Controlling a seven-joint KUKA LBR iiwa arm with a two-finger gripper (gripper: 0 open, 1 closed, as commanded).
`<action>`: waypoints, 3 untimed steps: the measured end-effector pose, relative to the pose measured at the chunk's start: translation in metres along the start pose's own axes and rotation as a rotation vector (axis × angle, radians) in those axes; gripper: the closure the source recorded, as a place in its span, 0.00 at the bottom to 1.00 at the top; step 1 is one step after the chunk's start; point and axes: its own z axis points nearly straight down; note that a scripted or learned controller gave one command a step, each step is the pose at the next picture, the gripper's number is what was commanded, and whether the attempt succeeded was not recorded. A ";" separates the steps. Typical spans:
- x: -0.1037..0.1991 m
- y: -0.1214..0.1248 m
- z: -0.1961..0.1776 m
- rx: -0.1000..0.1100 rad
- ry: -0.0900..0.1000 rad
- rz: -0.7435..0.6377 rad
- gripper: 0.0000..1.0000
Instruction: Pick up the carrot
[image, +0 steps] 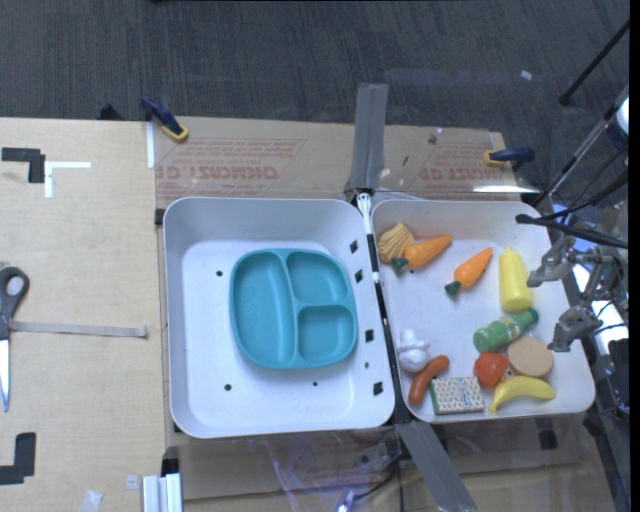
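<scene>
Two carrots (424, 251) (471, 269) lie in the right bin (400, 300) among other toy foods, a teal plate (294, 308) sits in the left bin (190, 330), and the hand (565, 295) hangs at the right edge.

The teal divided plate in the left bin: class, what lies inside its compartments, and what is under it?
The teal plate shows three compartments holding nothing visible. It rests on the left bin floor; the patch of floor directly beneath is covered, so nothing there can be checked.
</scene>
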 end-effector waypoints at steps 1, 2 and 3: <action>-0.054 -0.014 0.135 -0.001 0.002 -0.044 0.00; -0.102 -0.029 0.197 0.000 -0.001 0.110 0.00; -0.146 -0.036 0.196 0.000 -0.003 0.296 0.00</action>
